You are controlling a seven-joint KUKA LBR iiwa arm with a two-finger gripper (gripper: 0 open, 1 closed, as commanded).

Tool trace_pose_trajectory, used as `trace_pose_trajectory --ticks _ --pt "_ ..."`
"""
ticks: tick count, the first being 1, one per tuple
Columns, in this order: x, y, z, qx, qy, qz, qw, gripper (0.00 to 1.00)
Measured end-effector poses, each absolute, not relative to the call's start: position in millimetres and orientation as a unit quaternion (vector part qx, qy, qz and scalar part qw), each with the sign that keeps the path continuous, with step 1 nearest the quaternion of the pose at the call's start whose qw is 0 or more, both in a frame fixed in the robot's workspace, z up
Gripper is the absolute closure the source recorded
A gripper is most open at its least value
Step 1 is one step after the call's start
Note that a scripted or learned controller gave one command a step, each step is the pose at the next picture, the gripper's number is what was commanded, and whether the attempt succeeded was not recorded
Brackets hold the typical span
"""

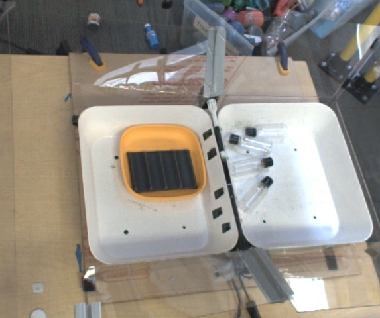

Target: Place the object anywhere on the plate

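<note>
Over in the left bin [150, 234], an orange plate [160, 132] sits square in the middle, and it's carrying a black ribbed slab [162, 171] that lies flat and covers most of its floor. Across the divider [221, 177], with its row of small black tabs, the right bin [309, 177] holds a loose scatter of clear vials [256, 192] with black caps, all bunched up near that divider on the bin's left side. They lie on their sides at different angles, some touching, none of them on the plate. As for the claw, whether it's open or closed I cannot tell. Both bins rest side by side on the wooden surface [24, 177], and beyond the far edge there's a clear tote [256, 5] stuffed with colourful odds and ends.
</note>
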State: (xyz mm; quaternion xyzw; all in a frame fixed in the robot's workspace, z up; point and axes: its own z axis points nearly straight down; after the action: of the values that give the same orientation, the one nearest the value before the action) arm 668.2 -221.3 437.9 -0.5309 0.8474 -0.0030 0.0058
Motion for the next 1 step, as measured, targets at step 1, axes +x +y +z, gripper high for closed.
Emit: trace_pose_trajectory --ticks 1 --pt "668.1 -221.4 437.4 -0.674 0.738 -0.0032 0.005 1.00"
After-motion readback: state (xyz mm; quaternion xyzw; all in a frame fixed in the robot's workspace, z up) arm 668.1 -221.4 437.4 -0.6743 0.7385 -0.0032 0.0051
